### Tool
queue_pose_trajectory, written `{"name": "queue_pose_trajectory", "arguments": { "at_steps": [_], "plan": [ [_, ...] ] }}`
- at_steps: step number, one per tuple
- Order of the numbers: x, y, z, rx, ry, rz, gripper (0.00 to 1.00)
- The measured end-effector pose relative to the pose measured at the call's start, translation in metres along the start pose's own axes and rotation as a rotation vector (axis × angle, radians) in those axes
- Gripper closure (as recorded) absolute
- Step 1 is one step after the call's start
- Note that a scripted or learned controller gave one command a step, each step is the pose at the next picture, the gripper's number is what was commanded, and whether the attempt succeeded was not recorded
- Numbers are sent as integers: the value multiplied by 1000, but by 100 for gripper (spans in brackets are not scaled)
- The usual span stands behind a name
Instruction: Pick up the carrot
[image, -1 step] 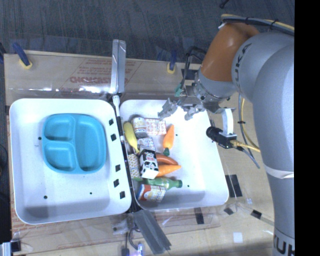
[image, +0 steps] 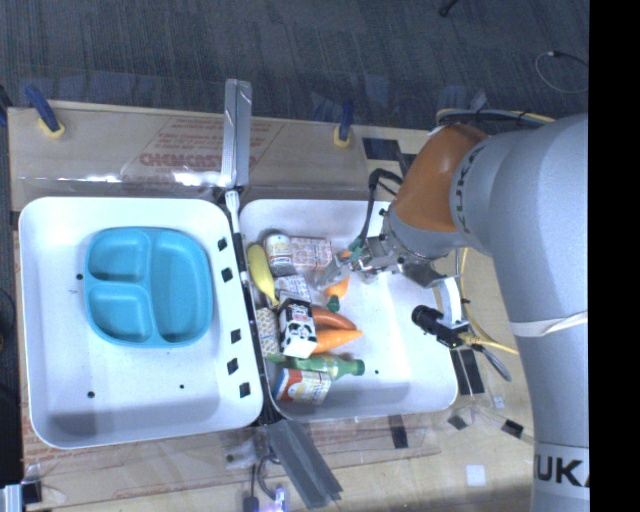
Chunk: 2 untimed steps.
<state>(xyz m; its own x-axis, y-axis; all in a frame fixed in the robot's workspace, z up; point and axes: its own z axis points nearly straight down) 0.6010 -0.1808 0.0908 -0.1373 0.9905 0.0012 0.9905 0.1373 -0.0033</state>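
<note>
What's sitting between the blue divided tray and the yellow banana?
In the camera view, just the two white bins' adjoining walls between the blue divided plastic tray and the yellow banana; no loose items.

Smooth glossy white plastic bins (image: 120, 420), matt blue plastic divided tray (image: 150, 285), pale wooden bench (image: 90, 140), satin grey arm (image: 530, 200) with glossy orange band (image: 430, 185).

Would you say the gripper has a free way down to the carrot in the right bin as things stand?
Probably yes. The gripper hangs over the right bin, just beside the carrot, whose top lies uncovered. The small black-and-white carton crowds its left end, so the right end looks easier.
</note>
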Motion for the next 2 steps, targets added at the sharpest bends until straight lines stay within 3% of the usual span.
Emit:
{"name": "queue_pose_trajectory", "arguments": {
  "at_steps": [1,2],
  "plan": [
    [0,-1,-9,3,1,-2,100],
    [42,3,-123,0,-1,182,100]
  ]
}}
